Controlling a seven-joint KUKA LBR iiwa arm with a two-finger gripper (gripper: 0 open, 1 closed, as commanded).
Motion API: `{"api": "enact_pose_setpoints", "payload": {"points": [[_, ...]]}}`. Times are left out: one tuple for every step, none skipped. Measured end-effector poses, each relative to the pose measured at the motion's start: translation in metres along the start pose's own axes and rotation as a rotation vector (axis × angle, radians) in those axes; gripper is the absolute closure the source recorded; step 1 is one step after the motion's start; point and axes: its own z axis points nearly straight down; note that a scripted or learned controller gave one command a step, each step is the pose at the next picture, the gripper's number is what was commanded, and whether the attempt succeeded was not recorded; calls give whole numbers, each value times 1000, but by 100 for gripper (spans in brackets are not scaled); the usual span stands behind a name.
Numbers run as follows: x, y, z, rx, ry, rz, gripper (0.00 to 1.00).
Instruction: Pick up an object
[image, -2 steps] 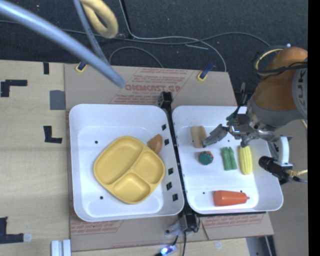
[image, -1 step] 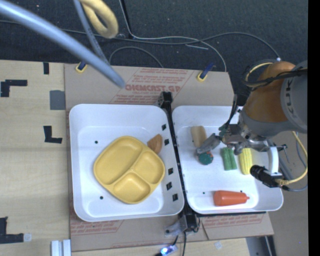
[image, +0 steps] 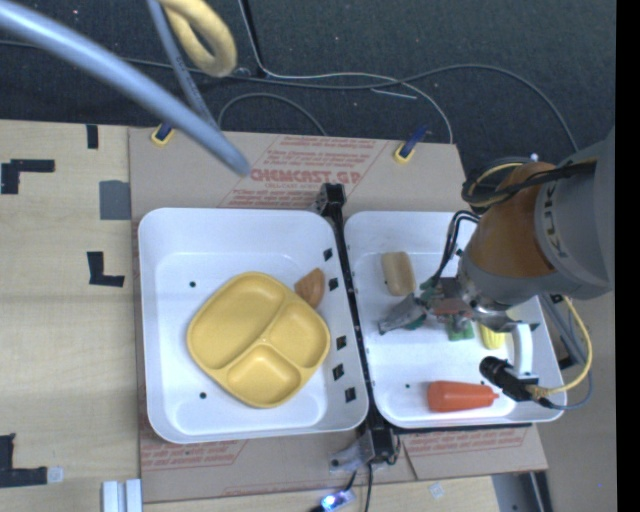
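In the right bin (image: 395, 405), my gripper (image: 441, 303) reaches down near the middle, under the grey arm with the orange band (image: 508, 236). A tan bread-like piece (image: 398, 272) lies just to its upper left. A small grey-green object (image: 400, 318) lies at its left, touching or nearly touching it. A bit of green (image: 460, 332) shows just below the gripper. An orange carrot (image: 461, 396) lies by the bin's front wall. The arm hides the bin's right part.
The left bin (image: 165, 330) holds a yellow divided plate (image: 258, 338) and a small brown piece (image: 311, 287) against the dividing wall (image: 345, 300). Cables run over the dark floor behind the bench. A yellow cable (image: 560, 378) loops beside the arm at the right.
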Motion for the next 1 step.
{"api": "enact_pose_setpoints", "payload": {"points": [[1, 1, -13, -3, 0, -2, 100]]}}
